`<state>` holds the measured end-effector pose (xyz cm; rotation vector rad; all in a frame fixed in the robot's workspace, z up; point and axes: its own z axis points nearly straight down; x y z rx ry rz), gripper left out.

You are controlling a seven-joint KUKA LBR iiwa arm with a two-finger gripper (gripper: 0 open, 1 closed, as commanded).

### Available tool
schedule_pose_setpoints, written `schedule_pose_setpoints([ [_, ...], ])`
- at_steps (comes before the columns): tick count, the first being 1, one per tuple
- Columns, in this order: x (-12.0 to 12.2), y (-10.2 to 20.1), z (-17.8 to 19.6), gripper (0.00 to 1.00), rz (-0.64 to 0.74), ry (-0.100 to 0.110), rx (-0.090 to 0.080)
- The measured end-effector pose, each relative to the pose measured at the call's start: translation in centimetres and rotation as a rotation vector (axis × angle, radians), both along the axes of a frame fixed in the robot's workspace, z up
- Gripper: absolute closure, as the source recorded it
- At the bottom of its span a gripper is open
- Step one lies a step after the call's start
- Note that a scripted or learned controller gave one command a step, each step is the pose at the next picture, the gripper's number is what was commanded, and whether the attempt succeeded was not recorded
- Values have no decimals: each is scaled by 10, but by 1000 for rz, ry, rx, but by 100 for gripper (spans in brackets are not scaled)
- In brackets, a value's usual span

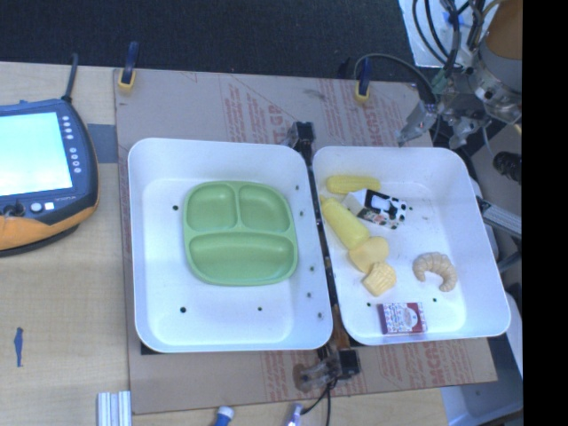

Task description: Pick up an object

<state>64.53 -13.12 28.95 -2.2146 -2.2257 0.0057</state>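
Objects: a croissant (436, 270), tan and curved, lower right of the right bin (479, 238); a corn piece (380, 280), yellow and ridged, just left of it; a long yellow tube (344, 223) with a rounded yellow lump (369, 253) at its lower end; a yellow banana-like piece (351, 184) near the bin's upper left; a black-and-white cow (383, 209) beside it; a small red box (402, 318) by the bottom rim.
Tool: (441, 124) at the upper right of the frame, above the right bin's top rim, apart from every object; whether it is apart or together, cannot tell.
Open room: the right bin's upper right and centre are bare.
Left bin: (160, 318) holds a green divided plate (240, 232) in its middle.
Desk: a tablet (40, 171) lies at the far left.
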Motion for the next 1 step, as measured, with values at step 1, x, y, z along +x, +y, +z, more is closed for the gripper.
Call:
schedule_pose_setpoints([
  [1, 4, 63, -99, 0, 2, 3, 0],
])
